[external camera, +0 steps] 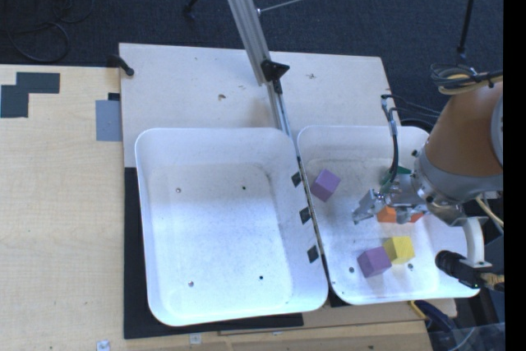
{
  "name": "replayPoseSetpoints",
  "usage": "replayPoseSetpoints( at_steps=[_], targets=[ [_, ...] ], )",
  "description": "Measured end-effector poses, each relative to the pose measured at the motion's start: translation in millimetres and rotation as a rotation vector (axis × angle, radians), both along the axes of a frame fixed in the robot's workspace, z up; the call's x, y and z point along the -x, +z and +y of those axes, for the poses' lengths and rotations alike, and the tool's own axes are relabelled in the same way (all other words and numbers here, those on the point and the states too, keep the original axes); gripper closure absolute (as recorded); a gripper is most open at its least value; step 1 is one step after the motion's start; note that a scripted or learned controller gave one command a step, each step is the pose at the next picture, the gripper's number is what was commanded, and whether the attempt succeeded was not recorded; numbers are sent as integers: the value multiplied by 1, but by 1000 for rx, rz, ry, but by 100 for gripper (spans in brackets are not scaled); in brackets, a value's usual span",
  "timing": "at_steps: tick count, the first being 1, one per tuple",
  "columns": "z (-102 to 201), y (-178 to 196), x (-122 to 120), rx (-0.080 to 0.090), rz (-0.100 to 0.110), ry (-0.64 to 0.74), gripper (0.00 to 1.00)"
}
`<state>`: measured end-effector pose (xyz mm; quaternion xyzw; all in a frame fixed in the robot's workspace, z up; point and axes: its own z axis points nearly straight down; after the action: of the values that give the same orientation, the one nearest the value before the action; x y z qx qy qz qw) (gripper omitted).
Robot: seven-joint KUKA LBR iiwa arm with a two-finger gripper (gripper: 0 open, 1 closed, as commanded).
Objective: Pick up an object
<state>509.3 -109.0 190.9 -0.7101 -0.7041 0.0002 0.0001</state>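
The right bin (345, 145) holds several small blocks. One purple block (325, 184) lies near its left wall. Another purple block (374, 261) sits toward the front, touching a yellow block (400, 249) on its right. An orange piece (388, 215) shows just under the wrist. My gripper (368, 208) hangs low in the right bin, right beside the orange piece and between the two purple blocks. The arm's orange band (464, 136) and grey wrist hide the bin's right side.
The left bin (164, 145) stands next to the right one, with black clips (305, 214) along their shared wall. A slanted aluminium post (246, 16) rises behind the bins. Cables (394, 136) hang by the arm at the right.
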Motion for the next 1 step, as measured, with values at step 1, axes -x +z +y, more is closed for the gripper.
replayPoseSetpoints(
  at_steps=[1],
  targets=[
    [-68,-84,18,-1,0,10,0]
  ],
)
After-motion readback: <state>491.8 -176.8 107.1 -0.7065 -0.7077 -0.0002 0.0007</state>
